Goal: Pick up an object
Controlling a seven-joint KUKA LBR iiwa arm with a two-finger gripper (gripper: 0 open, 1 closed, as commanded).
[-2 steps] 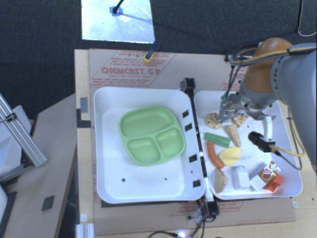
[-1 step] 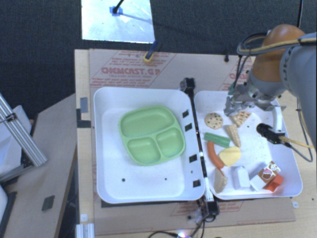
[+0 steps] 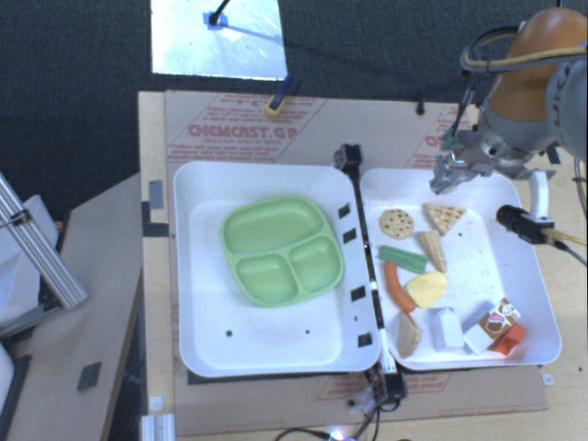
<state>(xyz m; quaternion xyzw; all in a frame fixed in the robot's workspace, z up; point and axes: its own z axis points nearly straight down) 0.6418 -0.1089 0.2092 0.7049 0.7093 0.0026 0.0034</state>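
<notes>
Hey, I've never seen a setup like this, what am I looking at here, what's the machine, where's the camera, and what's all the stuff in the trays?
This is one picture from a camera fixed above a bench, looking down at a slant. The grey and orange machine at the upper right is a robot arm; at its end is a two-finger gripper, hovering over the far edge of the right bin. Nothing is visible between its fingers, so it holds nothing.

Two shallow white bins sit side by side. The left bin holds a green divided plate. The right bin holds toy food: a cookie, a waffle-patterned wedge, a green bean pod, an orange carrot or sausage, a yellow chip-like piece, and a few small cartons.
</notes>
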